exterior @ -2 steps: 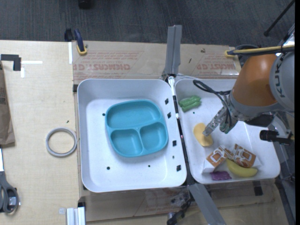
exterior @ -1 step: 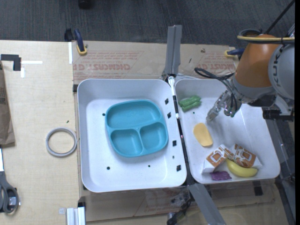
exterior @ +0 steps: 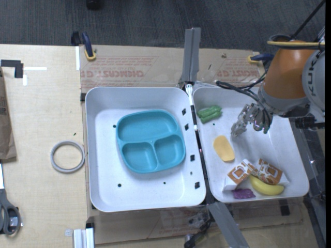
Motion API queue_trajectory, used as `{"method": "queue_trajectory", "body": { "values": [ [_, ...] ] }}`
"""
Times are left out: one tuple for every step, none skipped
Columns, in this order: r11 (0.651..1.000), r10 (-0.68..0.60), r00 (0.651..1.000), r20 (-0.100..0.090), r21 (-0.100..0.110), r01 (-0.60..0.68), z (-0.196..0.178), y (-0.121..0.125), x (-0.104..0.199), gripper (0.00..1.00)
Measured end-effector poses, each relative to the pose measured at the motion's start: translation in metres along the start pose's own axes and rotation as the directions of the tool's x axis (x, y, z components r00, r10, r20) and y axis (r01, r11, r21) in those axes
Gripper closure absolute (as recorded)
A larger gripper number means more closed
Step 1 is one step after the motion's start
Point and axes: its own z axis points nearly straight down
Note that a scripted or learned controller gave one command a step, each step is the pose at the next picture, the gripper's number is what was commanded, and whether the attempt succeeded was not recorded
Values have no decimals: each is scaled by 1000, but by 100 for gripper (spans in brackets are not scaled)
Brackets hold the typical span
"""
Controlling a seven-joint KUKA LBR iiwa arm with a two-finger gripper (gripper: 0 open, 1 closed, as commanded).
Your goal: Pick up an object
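the bench point(exterior: 41, 118) is pale wood, with a sheet of printed cardboard point(exterior: 134, 68) lying under the two bins and dark carpet beyond the far edge. the left bin point(exterior: 98, 154) holds a blue divided tray point(exterior: 150, 140), three compartments, sitting near its middle. the right bin point(exterior: 292, 154) carries the smaller things. the arm point(exterior: 289, 74) comes in over the right bin's far corner, its orange band uppermost, and the gripper point(exterior: 247, 124) hangs over the bin's upper middle, tips pointing down and toward the left. whether the tips are spread or closed cannot be told, they blur together in a dark metal cluster; nothing is seen between them.

just left of the gripper, near the bin's far left corner, lies a green piece point(exterior: 209, 113), its long axis running left to right with a slight tilt. below the gripper, apart from it, a yellow oval piece point(exterior: 224, 149) lies with its long axis running roughly from the far side to the near side. along the near wall sit two orange-and-white packets point(exterior: 256, 171), a banana point(exterior: 267, 187) lying lengthwise left to right, and a small purple piece point(exterior: 243, 193) beside its left end.

on the bare bench at left rest a grey ring point(exterior: 68, 156) and scissors point(exterior: 9, 216).
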Motion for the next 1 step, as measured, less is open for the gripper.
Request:
{"method": "queue_trajectory", "body": {
  "values": [
    [1000,10,1000,1,-1,-10,0,40,-20,100]
  ]
}}
